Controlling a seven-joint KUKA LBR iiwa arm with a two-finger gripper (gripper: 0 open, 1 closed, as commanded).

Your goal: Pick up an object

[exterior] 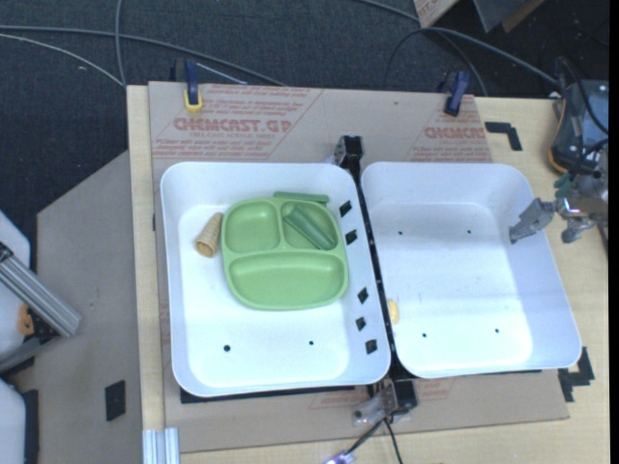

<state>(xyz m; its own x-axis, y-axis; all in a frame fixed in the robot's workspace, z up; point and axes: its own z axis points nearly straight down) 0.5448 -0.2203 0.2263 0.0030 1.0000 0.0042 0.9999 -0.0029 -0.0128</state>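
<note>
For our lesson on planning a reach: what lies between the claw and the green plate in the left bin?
In the camera view, between the claw and the green plate lie the right bin's bare white floor and the black-marked divider where both bins meet.

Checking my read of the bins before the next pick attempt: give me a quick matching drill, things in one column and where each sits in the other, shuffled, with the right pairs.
Things:
1. green divided plate
2. tan cone
3. gripper
4. small yellow piece

Places:
A. over the right bin's right rim
B. at the right bin's left wall
C. middle of the left bin
D. left bin, touching the plate's left edge

Pairs: 1-C, 2-D, 3-A, 4-B
</note>
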